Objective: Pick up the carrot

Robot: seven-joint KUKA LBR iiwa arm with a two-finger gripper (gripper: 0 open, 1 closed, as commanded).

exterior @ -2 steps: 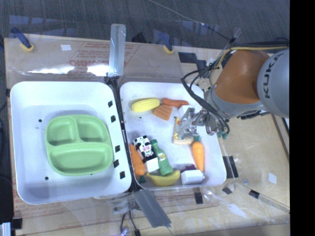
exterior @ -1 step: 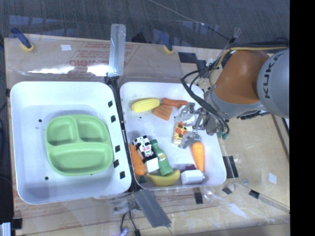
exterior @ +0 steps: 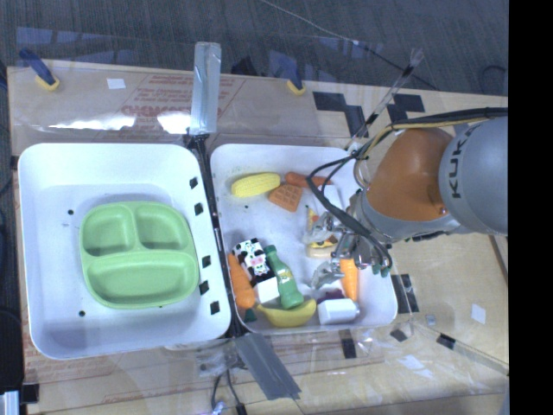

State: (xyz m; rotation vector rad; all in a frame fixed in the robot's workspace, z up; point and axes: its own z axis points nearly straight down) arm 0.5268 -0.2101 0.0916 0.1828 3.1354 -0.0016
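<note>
Two orange things in the right bin [exterior: 380, 158] could answer to the task. The likelier carrot [exterior: 241, 282] is a long tapered stick lying against that bin's left wall, just beside a black-and-white spotted toy [exterior: 251, 253] and a green bottle [exterior: 282, 277], with a banana [exterior: 289, 315] at its lower end. A short orange piece [exterior: 348, 277] stands near the right wall, right at the gripper [exterior: 335, 262], well apart from the long one. Cables and metal clutter hide the gripper's tip, so I cannot tell whether it is wide, narrow or holding anything.

The carrot looks like a light, stiff, smooth plastic toy that would likely slip out of a grip at the thin tip. I'd take it across the thick middle, though the wall crowds one side.
</note>
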